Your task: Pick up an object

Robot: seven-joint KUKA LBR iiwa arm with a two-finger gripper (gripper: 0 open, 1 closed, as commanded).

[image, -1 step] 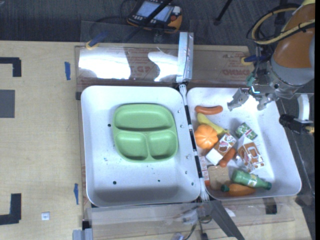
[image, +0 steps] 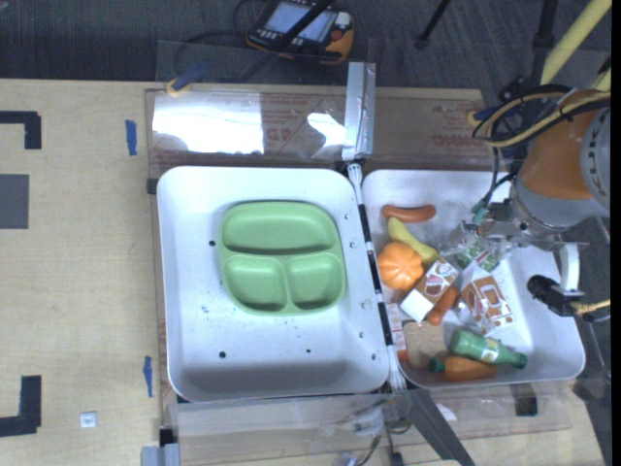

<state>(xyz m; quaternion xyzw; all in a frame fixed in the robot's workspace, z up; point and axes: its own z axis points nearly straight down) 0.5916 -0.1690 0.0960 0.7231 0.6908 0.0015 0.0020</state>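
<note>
Green divided tray [image: 282,255] (one) in left bin [image: 184,289]; one pumpkin [image: 400,265] right.

Crowded right bin [image: 568,352]; open floor around green tray [image: 282,255].

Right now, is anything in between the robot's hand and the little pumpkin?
Yes. The gripper hangs over the right bin, and the orange pumpkin sits toward the bin's left side. Between them lie small printed packets, and a yellow banana leans against the pumpkin's upper right side.
</note>
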